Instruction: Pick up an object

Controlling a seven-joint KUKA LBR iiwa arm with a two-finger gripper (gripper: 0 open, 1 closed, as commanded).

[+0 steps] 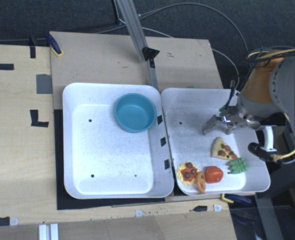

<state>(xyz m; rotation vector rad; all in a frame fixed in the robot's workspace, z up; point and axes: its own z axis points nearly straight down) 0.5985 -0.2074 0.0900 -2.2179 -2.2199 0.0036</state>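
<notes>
- The gripper [211, 126] hangs over the bare floor of the right bin [187, 115], right of centre in the frame; I cannot tell whether it is spread or closed, and nothing shows in its grasp
- Candidates for the pick lie in the lower right of that bin: a pizza slice [220, 148] just below the gripper, a green leafy piece [237, 165], a tomato [214, 174], a small round pizza [188, 172] and an orange piece [201, 182]
- These look like toy food, so probably light, stiff and smooth; the flat slice may slip, and taking it across its narrow tip seems best
- The blue bowl [134, 112] sits in the upper part of the left bin [77, 149]; likely light and rigid, best pinched over its rim
- No brand, label or writing can be read anywhere
</notes>
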